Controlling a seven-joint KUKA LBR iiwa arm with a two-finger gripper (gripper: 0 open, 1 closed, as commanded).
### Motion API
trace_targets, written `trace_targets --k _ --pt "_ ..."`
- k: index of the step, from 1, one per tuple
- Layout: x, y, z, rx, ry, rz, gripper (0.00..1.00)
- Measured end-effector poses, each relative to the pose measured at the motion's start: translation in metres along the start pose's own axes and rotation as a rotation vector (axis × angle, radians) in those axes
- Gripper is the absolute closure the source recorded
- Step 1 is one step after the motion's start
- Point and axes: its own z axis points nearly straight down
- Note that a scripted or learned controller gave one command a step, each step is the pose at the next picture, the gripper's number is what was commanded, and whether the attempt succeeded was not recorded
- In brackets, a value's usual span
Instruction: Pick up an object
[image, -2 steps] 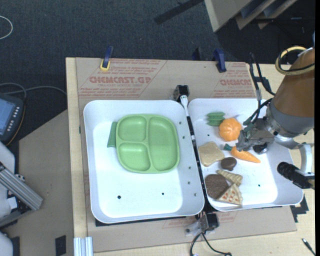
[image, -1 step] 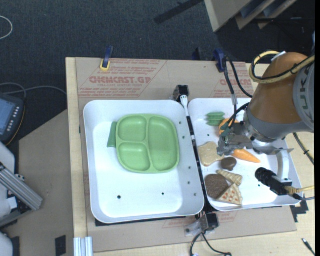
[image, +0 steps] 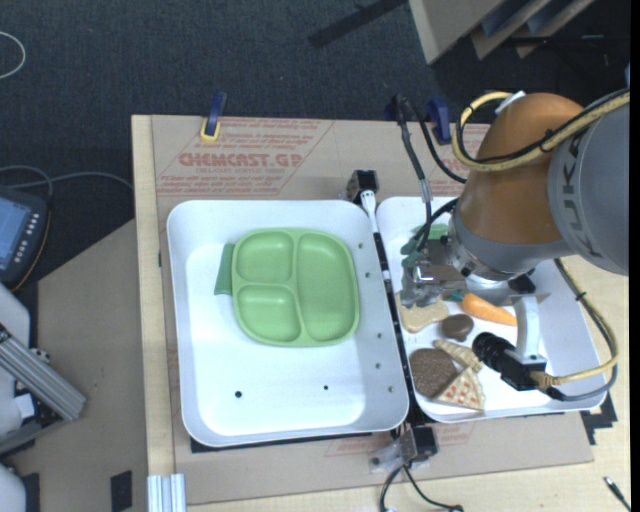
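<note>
My gripper is down in the right bin, near its left wall, under the orange band of the arm. Just below it lies a tan bread-like piece, touching or nearly touching the gripper. To its right rest an orange carrot and a small brown round piece. Lower down sit a dark brown cookie and a pizza slice. A green item peeks out behind the wrist.
The left bin holds a green divided plate with three compartments. A dark rail separates the two bins. Cardboard covers the bench around the bins, with cables at the back right.
</note>
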Motion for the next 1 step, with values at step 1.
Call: trace_targets --k 1 --pt "0.0038 0.0026 -0.0022 0.002 -0.003 0.005 1.0"
